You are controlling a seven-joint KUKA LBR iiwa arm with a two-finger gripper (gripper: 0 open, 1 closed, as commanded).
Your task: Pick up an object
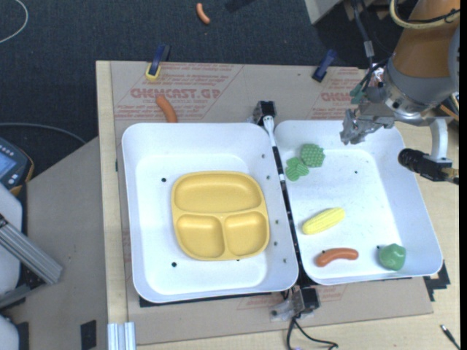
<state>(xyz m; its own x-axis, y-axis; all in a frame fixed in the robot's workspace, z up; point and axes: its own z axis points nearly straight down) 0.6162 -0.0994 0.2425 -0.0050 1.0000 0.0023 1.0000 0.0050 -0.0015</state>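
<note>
My gripper (354, 134) hangs over the far edge of the right bin (408, 195), above its back rim, with nothing seen between its fingers. In that bin lie a green broccoli piece (305, 160) near the left wall, a yellow corn cob (322, 220) in the middle, an orange-red sausage (336, 256) near the front, and a green pepper (392, 257) in the front right corner. The broccoli is the closest item, to the left of and nearer than the gripper.
The left bin (146, 195) holds a yellow divided plate (219, 214). An orange sausage (167, 109) lies on the cardboard behind the left bin, another (203, 13) on the dark floor. Clamps (155, 62) sit at the board's far edge.
</note>
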